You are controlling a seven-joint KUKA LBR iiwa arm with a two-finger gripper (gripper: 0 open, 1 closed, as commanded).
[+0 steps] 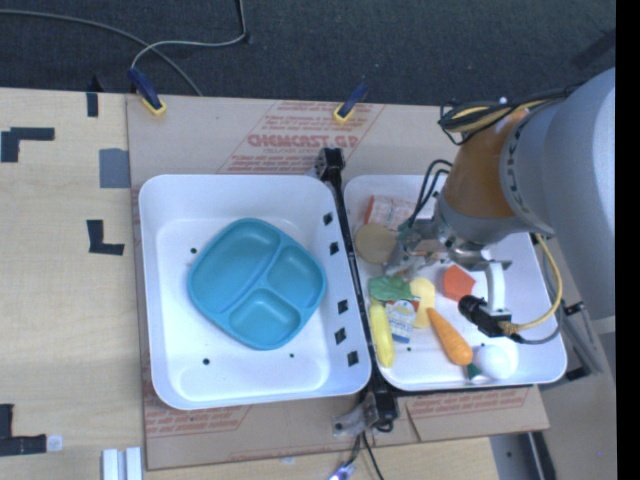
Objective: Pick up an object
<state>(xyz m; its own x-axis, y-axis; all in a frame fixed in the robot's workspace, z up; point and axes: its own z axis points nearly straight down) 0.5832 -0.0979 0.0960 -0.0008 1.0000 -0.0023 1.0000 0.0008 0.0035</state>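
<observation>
Grey and orange, the arm comes in from the right and hangs above the right bin. Its gripper is low over the toys at the bin's left half, but whether the jaws are released or clenched I cannot tell, because the wrist covers them.

Just beside the gripper lies a green leafy toy. Below it, a yellow corn cob lies along the bin's left wall, with its long axis nearly from far to near. An orange carrot lies slanted, its end pointing toward the near right corner, where a white ball rests. A small red block sits near the carrot's upper end.

The left bin holds a blue divided plate, lying flat in the middle.
</observation>
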